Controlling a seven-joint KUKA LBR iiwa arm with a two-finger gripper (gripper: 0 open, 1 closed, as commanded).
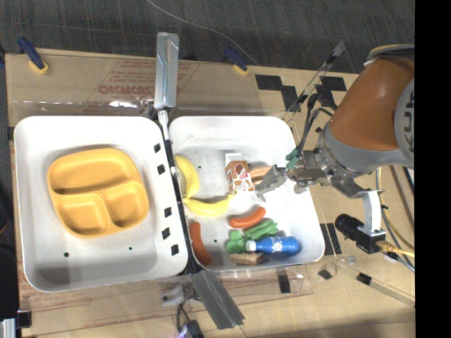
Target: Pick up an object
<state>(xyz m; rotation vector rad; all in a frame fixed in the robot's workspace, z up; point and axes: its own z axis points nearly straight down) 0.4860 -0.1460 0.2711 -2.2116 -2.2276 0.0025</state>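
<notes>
Arm [370, 115] reaches in from the right, tool [271, 179] low over the right bin [211, 129], near its right-centre. Can't tell how the tool is set, too blurred and foreshortened. Tip sits just beside a small carton [239, 177] with a brown and white print, standing mid-bin; contact unclear. Nothing visibly held.

Right bin contents:
- banana [197, 192], curved along the left wall and bottoming out toward the centre, below the carton
- sausage [246, 219], orange-red, just below and right of the banana's end
- second reddish sausage-like piece [198, 243] along the left wall, lower corner
- green bumpy item [246, 235] near the front wall, touching the blue bottle [276, 245] lying on its side
- tan flat piece [246, 258] at the front edge, under the green item

Left bin [28, 189] holds a yellow divided tray [95, 191], three compartments, sitting flat and roughly centred.

Both bins sit side by side on the table [84, 76], which is cardboard-covered with blue clamps [33, 55] on its far edge.
</notes>
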